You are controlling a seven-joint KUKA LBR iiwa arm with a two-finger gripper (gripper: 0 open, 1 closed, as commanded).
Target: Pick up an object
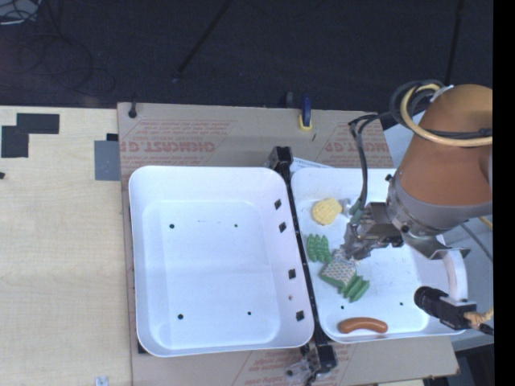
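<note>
My gripper (351, 252) hangs low over the middle of the right bin (396, 289), under the orange and grey wrist. Its tip is right above a small grey-green checkered piece (338, 273) and seems to touch that piece's upper edge. A green ridged piece (318, 248) lies just left of the gripper. A round yellow piece (327, 211) sits toward the far side of the bin. Green pods (356, 288) lie next to the checkered piece, and an orange-brown sausage (362, 326) rests by the near wall.
The left bin (211, 265) stands beside the right one, with a black divider strip (291, 240) between them. Both bins rest on a cardboard sheet (209, 135). A pale wooden bench top (56, 248) stretches to the left.
</note>
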